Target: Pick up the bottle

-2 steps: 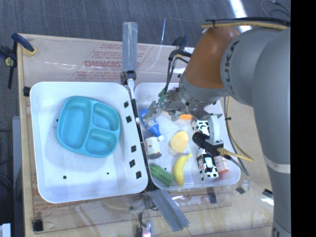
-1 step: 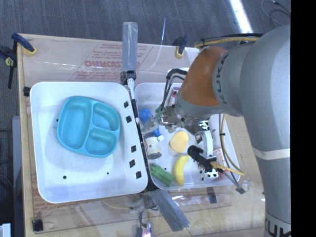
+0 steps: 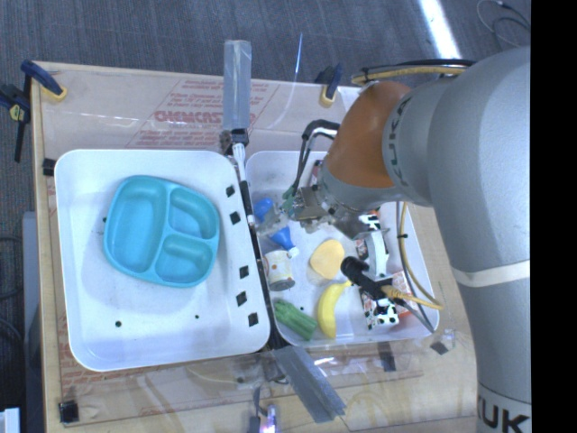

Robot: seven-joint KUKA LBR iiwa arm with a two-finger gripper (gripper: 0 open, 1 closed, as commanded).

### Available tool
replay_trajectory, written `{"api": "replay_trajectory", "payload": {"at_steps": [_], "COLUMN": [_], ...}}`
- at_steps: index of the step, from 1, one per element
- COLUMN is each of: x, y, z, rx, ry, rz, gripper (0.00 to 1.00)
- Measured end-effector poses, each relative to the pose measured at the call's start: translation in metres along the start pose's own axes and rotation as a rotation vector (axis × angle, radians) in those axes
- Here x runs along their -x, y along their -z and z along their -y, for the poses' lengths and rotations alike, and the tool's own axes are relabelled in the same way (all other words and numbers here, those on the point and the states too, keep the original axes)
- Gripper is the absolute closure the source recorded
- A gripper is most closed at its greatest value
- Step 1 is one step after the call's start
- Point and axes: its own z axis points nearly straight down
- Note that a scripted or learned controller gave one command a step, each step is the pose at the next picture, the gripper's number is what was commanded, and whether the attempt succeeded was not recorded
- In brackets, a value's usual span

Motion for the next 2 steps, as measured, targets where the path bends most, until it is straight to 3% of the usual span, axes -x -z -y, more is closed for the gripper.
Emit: {"api": "replay_trajectory", "payload": {"at_steps": [1,2], "x": [0.0067,0.0077], "y": [-0.003,-0.0047], "z": [-0.0045,-0.0015], "rx": [0.014,0.012], "ry": [0.044,-0.027], "rz": [0.002,-0.003], "gripper": [0.0,0.0]}}
